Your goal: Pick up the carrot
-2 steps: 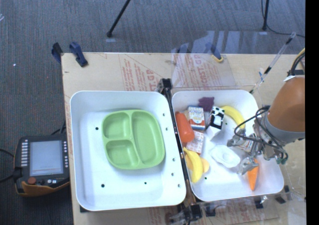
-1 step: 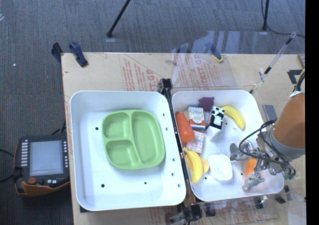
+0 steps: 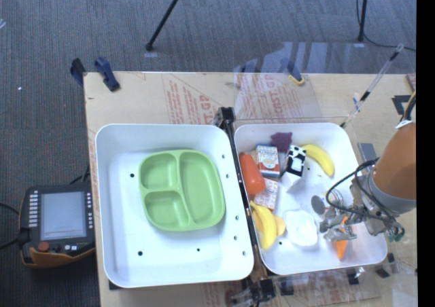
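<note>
From my screen the claw [image 3: 338,229] sits low in the right bin [image 3: 343,132], near its front right corner, and I see the carrot [image 3: 340,247] caught between its fingers: the orange tip pokes out just below them, pointing toward the bin's near wall. So I read the claw as clamped on the carrot, though only a short end is gripped and the rest is hidden by metal. I judge the carrot light and stiff, with a smooth tapered skin that could slide out of a pinch near the tip; a hold nearer the thick middle would be safer. Just beside the claw lies a white round lid [image 3: 300,226], then two bananas [image 3: 266,225] by the divider. Further out, the left bin [image 3: 109,163] holds a green tray [image 3: 182,188] on the table [image 3: 170,92].
</note>
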